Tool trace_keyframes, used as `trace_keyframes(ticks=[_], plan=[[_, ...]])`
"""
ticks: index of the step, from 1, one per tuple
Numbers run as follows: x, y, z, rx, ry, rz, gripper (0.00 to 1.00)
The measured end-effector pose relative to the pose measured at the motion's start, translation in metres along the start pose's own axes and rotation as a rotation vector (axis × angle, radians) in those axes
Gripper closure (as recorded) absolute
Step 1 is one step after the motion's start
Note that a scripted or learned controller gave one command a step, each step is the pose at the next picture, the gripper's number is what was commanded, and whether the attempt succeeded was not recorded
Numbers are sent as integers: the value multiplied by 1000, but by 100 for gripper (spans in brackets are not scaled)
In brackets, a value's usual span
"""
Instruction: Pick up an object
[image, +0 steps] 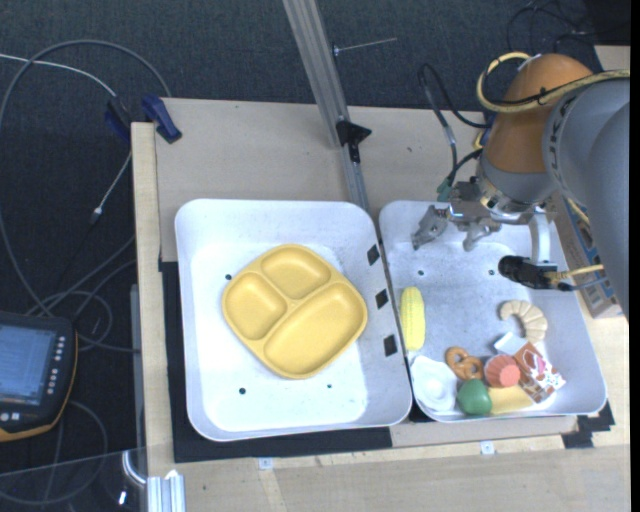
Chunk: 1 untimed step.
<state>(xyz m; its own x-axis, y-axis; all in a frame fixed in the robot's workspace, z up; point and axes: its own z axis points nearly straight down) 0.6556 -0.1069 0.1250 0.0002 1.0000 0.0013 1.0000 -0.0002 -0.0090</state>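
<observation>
Camera view looks down at a slant on two white bins side by side. The left bin (200, 250) takes up the centre of the frame and holds a yellow divided plate (293, 310), which lies flat near the middle of the bin with its three compartments facing up.

The right bin (580, 330) sits in the right half of the frame. The arm (560, 110) comes in from the upper right, grey with an orange section above the wrist. The gripper (452, 228) hangs over the upper left corner of the right bin, close to its rim. Its two metal fingers (428, 226) are spread apart and there is nothing between them.

All the loose objects in this bin lie below the gripper in the frame and well apart from it. A yellow corn cob (412, 317) lies along the bin's left wall, pointing up and down the frame. A pale croissant (524, 316) lies by itself towards the right side.

The rest are crowded into the lower part of the bin:
- a brown pretzel (462, 360)
- a round red piece (502, 372) just right of the pretzel
- a green piece (475, 398) below those two
- a white cup (433, 382) at the lower left
- a red-and-white patterned item (541, 373) at the right end of the cluster
</observation>
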Motion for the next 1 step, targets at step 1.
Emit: trace_keyframes(ticks=[1], plan=[[0,3,-16,-10,0,-1,100]])
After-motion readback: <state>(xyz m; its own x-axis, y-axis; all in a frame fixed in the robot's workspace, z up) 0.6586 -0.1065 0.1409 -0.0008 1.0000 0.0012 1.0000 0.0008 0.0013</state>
